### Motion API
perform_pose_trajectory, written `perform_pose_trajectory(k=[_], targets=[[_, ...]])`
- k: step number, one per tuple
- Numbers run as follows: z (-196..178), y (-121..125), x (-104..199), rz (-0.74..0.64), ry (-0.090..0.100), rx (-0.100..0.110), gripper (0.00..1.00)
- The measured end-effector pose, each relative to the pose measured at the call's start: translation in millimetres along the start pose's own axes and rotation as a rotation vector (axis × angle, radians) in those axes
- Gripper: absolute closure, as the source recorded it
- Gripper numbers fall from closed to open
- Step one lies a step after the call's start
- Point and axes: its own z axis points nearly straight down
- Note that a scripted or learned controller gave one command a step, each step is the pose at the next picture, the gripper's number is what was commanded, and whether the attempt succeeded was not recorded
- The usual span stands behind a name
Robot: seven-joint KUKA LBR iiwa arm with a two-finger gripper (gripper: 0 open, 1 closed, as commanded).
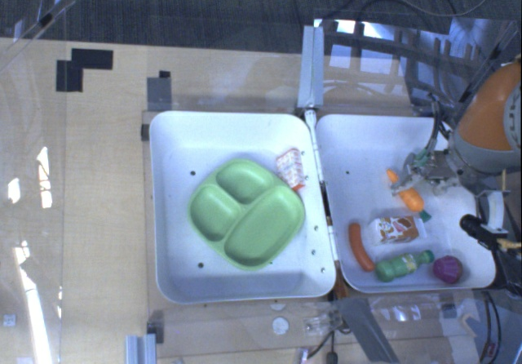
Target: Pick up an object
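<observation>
My gripper (pixel 424 170) hangs low over the right bin (pixel 351 142), at its right side, beneath the orange wrist band. Just under and left of its tip lie an orange carrot piece (pixel 412 200) and a smaller orange bit (pixel 393 178). Further toward the front lie a white snack packet (pixel 396 229), a red sausage (pixel 360 246), a green bottle (pixel 401 265) and a purple onion-like ball (pixel 447 269). I see nothing held between the fingers.
The left bin (pixel 175 142) holds a green three-compartment plate (pixel 247 213) and a small red-and-white packet (pixel 290 169) by its right wall. A metal post (pixel 308 68) stands behind the divider between the bins. Cables run along the right.
</observation>
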Motion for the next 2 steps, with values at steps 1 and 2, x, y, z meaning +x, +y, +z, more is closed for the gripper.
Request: perform_pose_trajectory(k=[1,2], targets=[[-12.6,2.7,0.9,-0.006,-0.003,-0.007,1.0],[-119.8,60.3,75.8,0.014,-0.005,0.0,1.0]])
